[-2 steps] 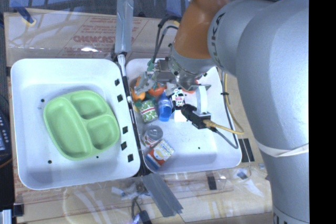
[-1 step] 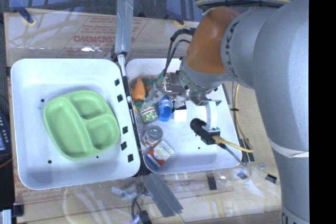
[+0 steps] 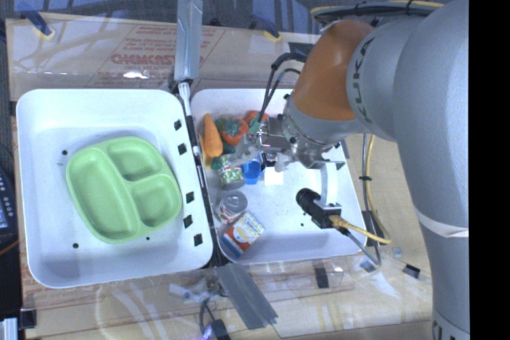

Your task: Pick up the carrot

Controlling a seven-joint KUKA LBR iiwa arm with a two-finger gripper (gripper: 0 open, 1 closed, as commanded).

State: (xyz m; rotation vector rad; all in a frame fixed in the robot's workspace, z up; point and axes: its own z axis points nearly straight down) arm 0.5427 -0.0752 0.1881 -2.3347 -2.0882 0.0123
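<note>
Gripper (image 3: 267,149) sat low in the right bin (image 3: 351,247), over the clutter by its back-left part; finger state could not be told, nothing seen held. Grey arm (image 3: 414,84) with orange band (image 3: 331,76) came in from the right and covered the bin's back right. Left bin (image 3: 48,251) held a green divided plate (image 3: 123,187), set left of centre. Carrot (image 3: 211,138) lay in the right bin against its left wall, near the back, just left of the gripper, apart from it. Small stuff near it: green-and-red toys (image 3: 233,129), blue piece (image 3: 253,172), tin can (image 3: 232,205), small packet (image 3: 243,232) toward the front.
</note>
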